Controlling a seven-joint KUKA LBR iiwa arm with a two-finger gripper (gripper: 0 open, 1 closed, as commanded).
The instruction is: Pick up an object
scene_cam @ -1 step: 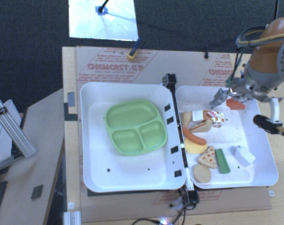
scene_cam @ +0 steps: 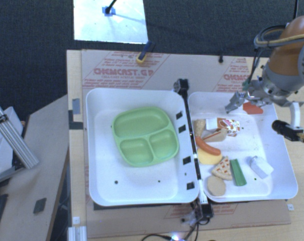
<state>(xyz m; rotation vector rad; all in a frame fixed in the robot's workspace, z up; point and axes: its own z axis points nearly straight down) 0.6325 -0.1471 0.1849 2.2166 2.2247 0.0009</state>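
Pincer [scene_cam: 242, 102] low at 1 o'clock of right bin [scene_cam: 280, 185], beside a red-orange piece [scene_cam: 253, 108]; finger state: cannot tell. Nothing visibly held. Toy food cluster, incl. pizza slice [scene_cam: 222, 169], sits at the bin's 8 o'clock. Grasp and lift pending, by my reading.

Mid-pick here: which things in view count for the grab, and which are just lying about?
For the job:
- gripper, over the right bin
- pickable pieces in that bin: hot dog, pizza slice, green stick, cookie, red piece by the gripper

Lying about:
- green tray in the left bin
- yellow clip on the board
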